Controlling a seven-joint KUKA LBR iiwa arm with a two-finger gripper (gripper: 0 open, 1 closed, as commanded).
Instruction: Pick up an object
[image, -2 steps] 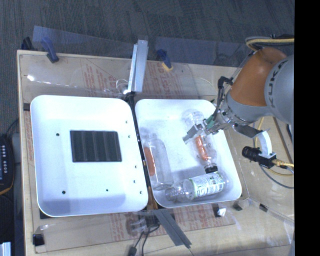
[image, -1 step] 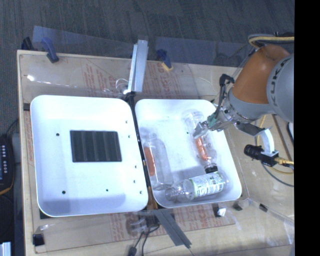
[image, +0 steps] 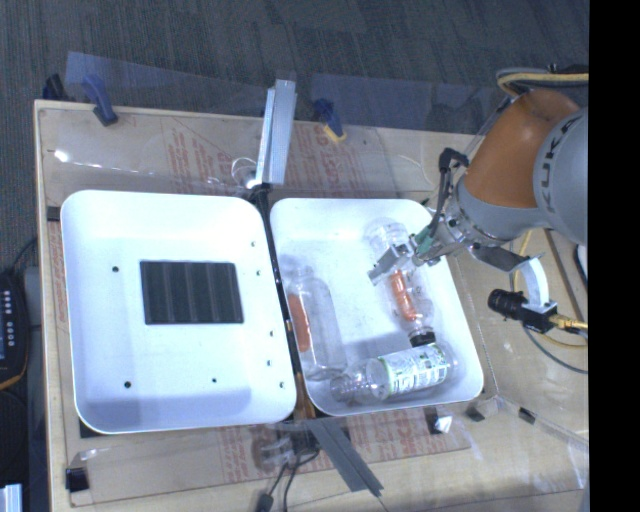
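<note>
Three clear bottles (image: 400, 300) in right bin (image: 455, 290), dark grate (image: 191, 292) in left bin (image: 90, 230), gripper (image: 400, 258) over top bottle, grip impossible to tell, left bin floor mostly open.

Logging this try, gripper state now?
Gripper: over the right bin, at the clear bottle with the orange label; grip state cannot be told.

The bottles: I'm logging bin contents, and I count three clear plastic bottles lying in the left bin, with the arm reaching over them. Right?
Wrong bin. The camera view shows the three clear plastic bottles lying in the right bin, with the arm reaching over them.
</note>
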